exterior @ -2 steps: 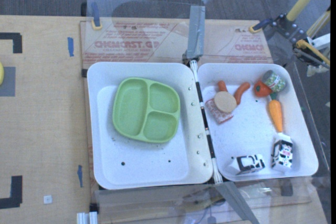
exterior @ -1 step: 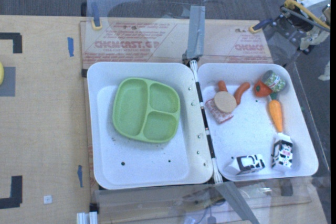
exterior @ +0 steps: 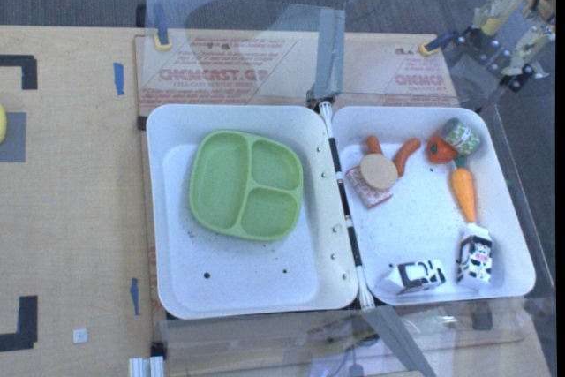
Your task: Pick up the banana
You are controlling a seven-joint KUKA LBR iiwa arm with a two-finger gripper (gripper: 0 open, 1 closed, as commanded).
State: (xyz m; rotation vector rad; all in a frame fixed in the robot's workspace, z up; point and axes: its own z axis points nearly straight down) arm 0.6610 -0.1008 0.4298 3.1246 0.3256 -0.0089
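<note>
Where the wooden table (exterior: 62, 234) ran out at the far left of the camera view, a small yellow shape (exterior: 2, 124) lay against a grey patch. It was rounded, plain yellow and cut off by the border, so it could not be told for certain whether this was the banana. It sat well apart from both bins.

The tool (exterior: 503, 49) hung at the upper right, beyond the back corner of the right bin (exterior: 521, 225) and off its rim, below a tangle of yellow cable. It touched none of the things and nothing was seen in its grasp; whether it was released or clenched could not be told from this angle.

The right bin carried an orange carrot (exterior: 464, 192), a green can (exterior: 461, 137) beside a red piece (exterior: 440, 150), a round bread slice (exterior: 380, 172) and two small black-and-white cartons (exterior: 475, 259) near its front edge. The left bin (exterior: 159, 190) carried a green divided plate (exterior: 245, 185) lying flat.
</note>
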